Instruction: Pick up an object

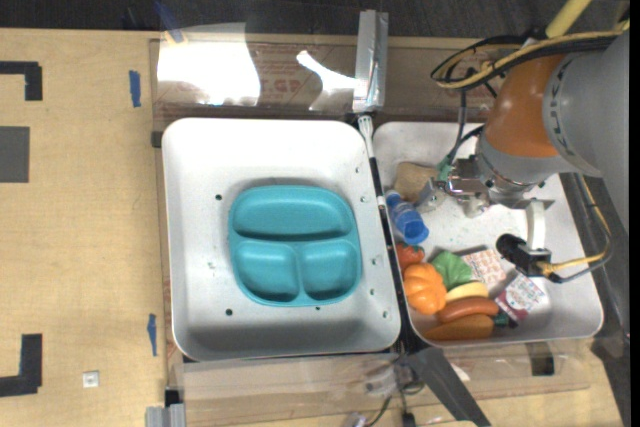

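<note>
Tool hung low in the right bin, toward its 11 o'clock corner; couldn't tell if it was apart or together, and nothing was seen clamped in it. Nearest pick candidate was the tan lump, just beside the tool at its 9 o'clock, w/ the blue item near at 7 o'clock, tight to the bin wall. Judgement: the tan lump looked the easier grab as it sat apart from the pile. To do it well, centre over it, come straight down, stay clear of the wall and close across its narrow side. The pile at 6 o'clock of the bin was packed touching, so a grab there risked slipping or taking two. Counts: 2 bins on the counter; left bin held 1 teal plate w/ 3 sections. Right bin: 1 tan lump, 1 blue item, 1 orange veg, 1 green piece, 1 yellow piece, 1 brown sausage-like piece, 2 printed packets, plus a small red bit too hidden to ID.
</note>
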